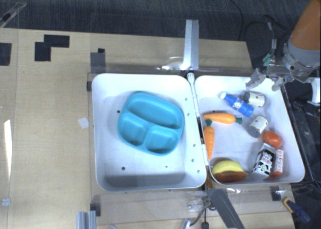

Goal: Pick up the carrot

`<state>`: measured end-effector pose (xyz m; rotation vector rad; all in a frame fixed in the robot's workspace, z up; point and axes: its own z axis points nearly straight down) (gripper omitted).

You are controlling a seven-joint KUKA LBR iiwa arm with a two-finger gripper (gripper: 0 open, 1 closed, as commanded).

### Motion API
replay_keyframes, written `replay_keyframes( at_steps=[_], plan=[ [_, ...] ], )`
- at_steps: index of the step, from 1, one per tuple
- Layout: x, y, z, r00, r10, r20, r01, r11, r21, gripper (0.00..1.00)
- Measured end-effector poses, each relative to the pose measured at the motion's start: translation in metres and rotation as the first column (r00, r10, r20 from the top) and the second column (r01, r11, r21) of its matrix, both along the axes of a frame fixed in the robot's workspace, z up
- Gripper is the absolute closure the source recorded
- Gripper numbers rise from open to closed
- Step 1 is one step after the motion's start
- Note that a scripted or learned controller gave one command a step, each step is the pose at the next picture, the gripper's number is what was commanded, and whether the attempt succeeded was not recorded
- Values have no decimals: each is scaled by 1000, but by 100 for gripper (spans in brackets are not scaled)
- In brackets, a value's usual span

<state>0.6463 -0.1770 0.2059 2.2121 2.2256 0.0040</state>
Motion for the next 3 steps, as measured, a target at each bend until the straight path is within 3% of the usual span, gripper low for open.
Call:
replay_keyframes(
  at_steps=[1,2,3],
  plan=[
    [-36,54,-91,969,245,20,-245,969,-7,0],
    [-11,75,-37,952,305,3,-305,952,-2,0],
    [-48,84,-110,957,290,3,-290,957,-2,0]
  ],
)
